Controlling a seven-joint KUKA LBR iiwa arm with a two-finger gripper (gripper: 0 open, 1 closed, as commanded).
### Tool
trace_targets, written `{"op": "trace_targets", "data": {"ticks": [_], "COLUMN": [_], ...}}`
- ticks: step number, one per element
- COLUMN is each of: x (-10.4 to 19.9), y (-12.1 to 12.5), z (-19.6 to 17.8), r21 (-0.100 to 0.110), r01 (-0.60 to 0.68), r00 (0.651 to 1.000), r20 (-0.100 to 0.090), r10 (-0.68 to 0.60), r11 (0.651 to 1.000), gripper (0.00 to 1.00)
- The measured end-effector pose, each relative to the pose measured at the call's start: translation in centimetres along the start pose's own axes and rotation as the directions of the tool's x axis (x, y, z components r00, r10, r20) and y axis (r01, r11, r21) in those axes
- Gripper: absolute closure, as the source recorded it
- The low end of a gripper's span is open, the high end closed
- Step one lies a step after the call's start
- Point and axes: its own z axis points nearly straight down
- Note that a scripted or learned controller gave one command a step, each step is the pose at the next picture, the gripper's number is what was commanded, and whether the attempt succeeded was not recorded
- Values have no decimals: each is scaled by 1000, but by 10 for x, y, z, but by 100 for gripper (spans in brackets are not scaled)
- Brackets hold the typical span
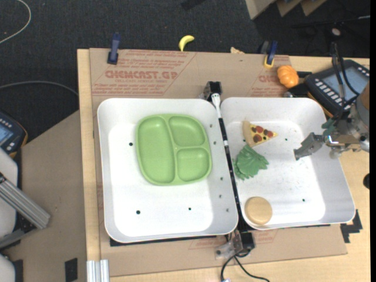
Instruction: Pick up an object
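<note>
Plastic toy food is lying in the right bin [329, 210]: a pizza slice [259, 133], a green leaf [251, 163] and a round bun [258, 210]. All look light and stiff; the leaf's edges seem easiest to pinch. The left bin [117, 204] is holding a green tray [174, 149]. The hand [314, 144] is hovering over the right bin, apparently holding nothing; its opening is unclear.

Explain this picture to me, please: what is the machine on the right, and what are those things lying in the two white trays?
One camera looks down at a slant on a bench. The grey gripper reaching in from the right is a robot arm's two-fingered hand, hanging over the right bin; nothing shows between its fingers. That bin holds a toy pizza slice, a green leafy toy and a round tan piece like a bun. The left bin holds a green divided plate. The arm's job is to pick something up.
</note>
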Motion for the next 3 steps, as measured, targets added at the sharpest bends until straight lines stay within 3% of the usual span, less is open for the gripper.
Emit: {"op": "trace_targets", "data": {"ticks": [1, 2, 3], "x": [116, 133, 142], "y": [-14, -21, -19], "z": [-119, 29, 70], "r21": [-14, 17, 8], "r01": [13, 0, -1], "r00": [1000, 1000, 1000], "r20": [-2, -2, -2], "r10": [-13, 0, 1], "r11": [1000, 1000, 1000], "gripper": [0, 0, 0]}}
